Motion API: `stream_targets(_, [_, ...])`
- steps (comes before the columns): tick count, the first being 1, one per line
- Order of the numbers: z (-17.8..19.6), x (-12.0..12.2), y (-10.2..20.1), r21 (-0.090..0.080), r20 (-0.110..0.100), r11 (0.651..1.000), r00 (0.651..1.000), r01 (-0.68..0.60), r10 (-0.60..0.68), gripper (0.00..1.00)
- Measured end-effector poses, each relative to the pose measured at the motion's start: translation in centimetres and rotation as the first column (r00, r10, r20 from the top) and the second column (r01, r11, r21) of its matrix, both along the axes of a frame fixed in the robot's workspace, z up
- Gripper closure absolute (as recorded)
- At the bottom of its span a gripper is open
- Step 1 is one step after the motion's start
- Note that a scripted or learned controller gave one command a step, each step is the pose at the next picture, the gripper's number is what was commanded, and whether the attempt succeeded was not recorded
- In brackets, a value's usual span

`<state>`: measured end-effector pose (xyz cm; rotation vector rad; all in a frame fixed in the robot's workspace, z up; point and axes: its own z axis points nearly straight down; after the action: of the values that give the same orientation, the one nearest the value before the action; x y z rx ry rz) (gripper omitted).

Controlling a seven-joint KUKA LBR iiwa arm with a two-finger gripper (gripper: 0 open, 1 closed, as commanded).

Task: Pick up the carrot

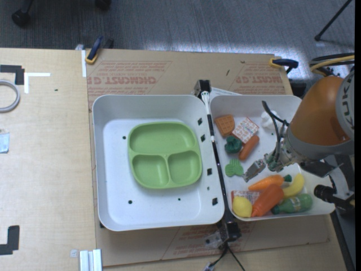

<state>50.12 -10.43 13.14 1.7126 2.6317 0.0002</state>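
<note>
Gripper (255,169) just above carrot (266,182)

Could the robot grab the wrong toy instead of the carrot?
Yes, maybe. The carrot lies packed in a pile, touching the yellow lemon and close to the green bottle and banana, so the pincer might nudge or pinch a neighbour. There are other orange toys too, one just above the carrot and one farther up the right bin, which could be picked by mistake.
</note>
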Motion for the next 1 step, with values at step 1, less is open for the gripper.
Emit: stream_targets(1, [6.14, 0.69, 5.88, -0.002, 0.003, 0.941, 0.941, -0.337, 0.337, 0.00])
